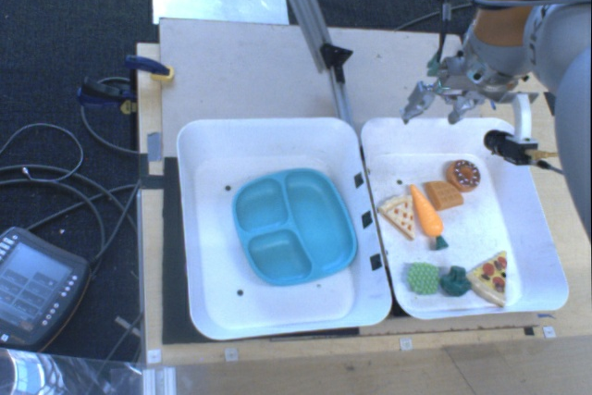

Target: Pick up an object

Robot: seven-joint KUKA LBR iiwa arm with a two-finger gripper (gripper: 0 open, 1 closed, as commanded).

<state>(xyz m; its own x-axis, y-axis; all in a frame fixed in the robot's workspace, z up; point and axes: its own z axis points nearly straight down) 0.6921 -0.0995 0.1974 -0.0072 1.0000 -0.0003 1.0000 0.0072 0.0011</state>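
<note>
Far left of the end effector, off the tabletop point(240, 69): grey pendant point(32, 287) on dark floor, loose cables, blue-and-yellow clamp point(139, 74) at the tabletop's left edge.

Left bin point(199, 153), down-left of the end effector: holds blue three-compartment tray point(294, 225), nothing visible in its compartments. Metal pole point(310, 9) slants down from top centre to the gap between the bins.

Right bin point(527, 199), directly below the end effector, carries all the toy food:
- pizza slice point(400, 216), down-left, beside the bin's left wall
- carrot point(427, 214), just right of that slice, touching or nearly touching
- green round piece point(423, 278) and dark green broccoli-like piece point(454, 280), near front wall, side by side
- brown toast block point(443, 196), touching carrot top
- donut point(462, 175), just up-right of toast, closest item to the end effector
- second pizza slice point(490, 277), front right, against broccoli piece

End effector point(433, 108) hovers above the right bin's back rim, fingers spread apart, nothing between them. Well clear of every item. Nothing picked.
</note>
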